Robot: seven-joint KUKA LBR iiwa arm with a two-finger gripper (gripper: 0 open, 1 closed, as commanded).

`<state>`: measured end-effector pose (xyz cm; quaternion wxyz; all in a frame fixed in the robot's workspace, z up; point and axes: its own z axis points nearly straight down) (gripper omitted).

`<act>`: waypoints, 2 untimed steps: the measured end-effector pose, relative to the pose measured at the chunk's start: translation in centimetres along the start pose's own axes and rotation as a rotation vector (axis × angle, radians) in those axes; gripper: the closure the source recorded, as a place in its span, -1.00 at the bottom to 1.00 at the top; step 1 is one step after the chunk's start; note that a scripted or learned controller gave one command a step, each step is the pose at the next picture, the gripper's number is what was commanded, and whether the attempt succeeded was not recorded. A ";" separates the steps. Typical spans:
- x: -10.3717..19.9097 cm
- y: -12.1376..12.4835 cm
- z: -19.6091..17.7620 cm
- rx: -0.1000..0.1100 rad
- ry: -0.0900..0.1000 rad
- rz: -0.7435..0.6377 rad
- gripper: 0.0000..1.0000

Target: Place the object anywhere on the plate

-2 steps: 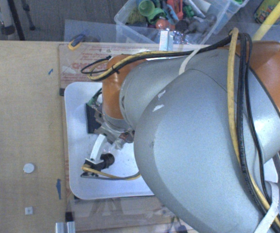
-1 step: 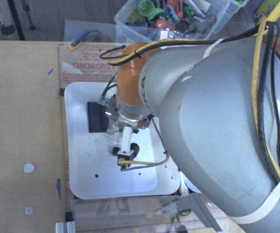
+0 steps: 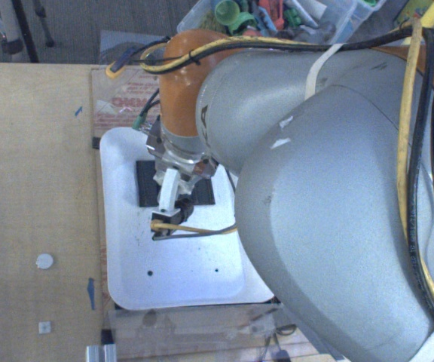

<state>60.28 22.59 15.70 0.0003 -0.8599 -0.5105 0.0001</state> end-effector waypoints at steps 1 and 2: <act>0.5 0.8 5.7 -0.002 0.005 0.143 1.00; 0.3 0.7 5.9 0.000 0.000 0.144 -1.00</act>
